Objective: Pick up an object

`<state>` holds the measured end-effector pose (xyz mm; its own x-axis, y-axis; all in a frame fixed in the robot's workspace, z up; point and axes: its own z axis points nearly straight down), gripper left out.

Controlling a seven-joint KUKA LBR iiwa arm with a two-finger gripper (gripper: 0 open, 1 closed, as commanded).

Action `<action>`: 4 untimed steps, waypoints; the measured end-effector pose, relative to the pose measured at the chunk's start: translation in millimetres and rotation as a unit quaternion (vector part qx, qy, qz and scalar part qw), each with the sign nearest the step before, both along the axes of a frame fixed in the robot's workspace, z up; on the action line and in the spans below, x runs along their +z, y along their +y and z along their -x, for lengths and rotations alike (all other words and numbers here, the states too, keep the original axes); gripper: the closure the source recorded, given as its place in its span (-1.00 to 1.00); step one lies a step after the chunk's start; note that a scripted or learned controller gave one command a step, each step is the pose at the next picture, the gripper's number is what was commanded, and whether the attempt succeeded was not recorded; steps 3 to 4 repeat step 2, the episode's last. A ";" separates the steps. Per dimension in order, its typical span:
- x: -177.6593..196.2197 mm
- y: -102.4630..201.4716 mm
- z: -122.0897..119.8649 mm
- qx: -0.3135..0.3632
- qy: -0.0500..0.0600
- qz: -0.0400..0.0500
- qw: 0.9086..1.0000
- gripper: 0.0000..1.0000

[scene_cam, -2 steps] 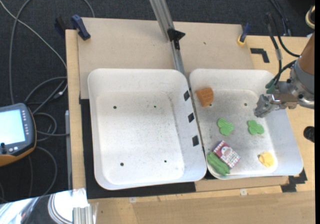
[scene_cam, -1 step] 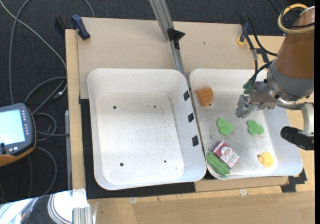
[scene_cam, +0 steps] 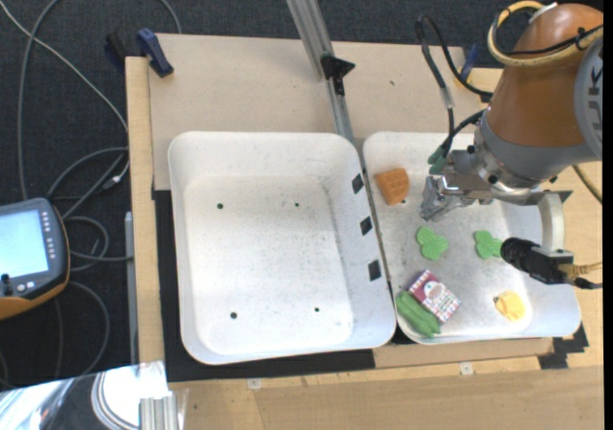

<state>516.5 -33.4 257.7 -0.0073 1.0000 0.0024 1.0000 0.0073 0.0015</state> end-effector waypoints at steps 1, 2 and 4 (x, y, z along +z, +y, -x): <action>4.1 54.4 -7.6 0.000 0.000 0.000 1.000 1.00; -11.7 112.6 -6.0 0.000 0.003 0.000 1.000 1.00; -11.7 112.6 -6.0 0.000 0.003 0.000 1.000 1.00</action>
